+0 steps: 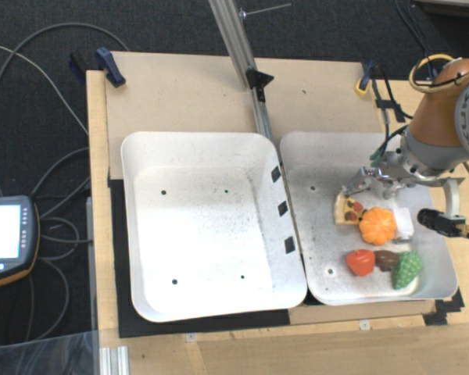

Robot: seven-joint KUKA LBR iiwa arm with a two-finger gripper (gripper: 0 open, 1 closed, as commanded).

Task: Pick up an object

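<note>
Reaching in from the right, the arm hangs over the right bin, its gripper low over the bin's far right part, just above the toy food. Whether the fingers are parted or closed cannot be told, and nothing shows between them.

The toys lie bunched near the bin's right edge. A pizza slice lies flat nearest the gripper, its long axis running from the far edge toward the near edge, with a slight tilt. Its narrower end seems to point to the far edge, though this is hard to tell. Just beside it, toward the right edge, sits an orange pumpkin, round, touching or nearly touching the slice. A white block lies behind the pumpkin, against the right wall.

Closer to the near edge lies a red tomato, with a brown piece touching its right side. Green grapes sit at the near right corner, long axis running roughly far to near.

The left bin sits beside the right bin, overlapping its left rim. Both bins rest on the bench.
</note>
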